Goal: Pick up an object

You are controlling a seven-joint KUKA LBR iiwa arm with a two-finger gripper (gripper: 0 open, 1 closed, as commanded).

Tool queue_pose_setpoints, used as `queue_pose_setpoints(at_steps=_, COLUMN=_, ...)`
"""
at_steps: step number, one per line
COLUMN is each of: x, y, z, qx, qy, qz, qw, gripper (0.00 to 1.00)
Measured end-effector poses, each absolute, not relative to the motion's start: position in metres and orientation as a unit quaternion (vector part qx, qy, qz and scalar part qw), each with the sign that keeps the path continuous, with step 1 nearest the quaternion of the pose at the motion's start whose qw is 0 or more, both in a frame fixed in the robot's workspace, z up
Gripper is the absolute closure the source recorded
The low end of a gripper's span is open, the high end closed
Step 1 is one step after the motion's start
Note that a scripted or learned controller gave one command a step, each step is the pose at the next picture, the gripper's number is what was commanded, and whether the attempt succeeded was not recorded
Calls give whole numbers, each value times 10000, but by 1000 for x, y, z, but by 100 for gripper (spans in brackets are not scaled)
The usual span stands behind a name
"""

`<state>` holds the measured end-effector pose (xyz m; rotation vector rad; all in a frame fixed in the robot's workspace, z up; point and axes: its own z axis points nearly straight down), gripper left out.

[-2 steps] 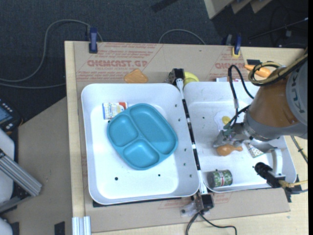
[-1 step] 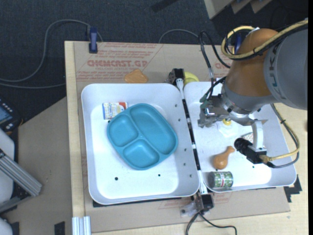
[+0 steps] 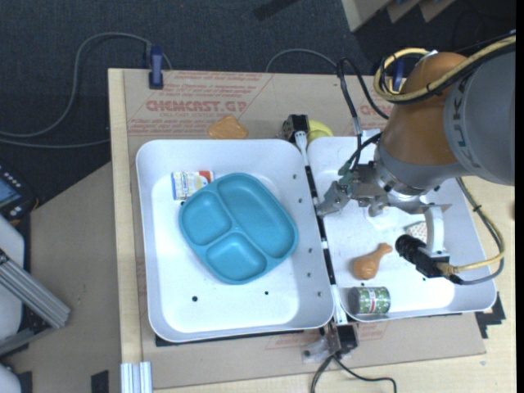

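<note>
So there are two white bins side by side on the counter (image 3: 131,219). The left bin (image 3: 164,293) takes up the middle of the frame and has a blue divided plate (image 3: 237,228) sitting in it, tilted a bit diagonally, three compartments. Tucked just past the plate's upper left edge is a small carton (image 3: 190,182), white with some red and blue on it, touching or nearly touching the plate.

The right bin (image 3: 467,289) is mostly covered by the arm (image 3: 434,121), which comes in from the right side of the frame, big orange band up top. The gripper (image 3: 360,193) hangs over the upper left part of that bin, close to the wall between the two bins. Honestly I can't tell from here if it's open or closed, and I don't see anything in it.

Lower in the right bin there's a toy drumstick (image 3: 372,260), tan-orange, lying on the floor of the bin. Just below it, near the bottom edge, a small can (image 3: 370,300) lies on its side, green label.

Outside the bins, along the top: something orange (image 3: 228,128) on the counter above the left bin, and something yellow (image 3: 319,130) right by the gap between the bins.
</note>
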<state>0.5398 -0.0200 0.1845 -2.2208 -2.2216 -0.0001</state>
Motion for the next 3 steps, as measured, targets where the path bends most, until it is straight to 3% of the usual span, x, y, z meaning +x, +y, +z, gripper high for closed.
queue_pose_setpoints(at_steps=1, x=529, y=-71, z=185, qx=-7091, qy=-7051, qz=12, qw=2, gripper=0)
queue_pose_setpoints(at_steps=2, x=490, y=-99, z=80, qx=-7092, qy=-7050, qz=23, qw=25, gripper=0)
queue_pose_setpoints(at_steps=3, x=528, y=-104, z=85, qx=-7064, qy=-7078, qz=-7, qw=-20, gripper=0)
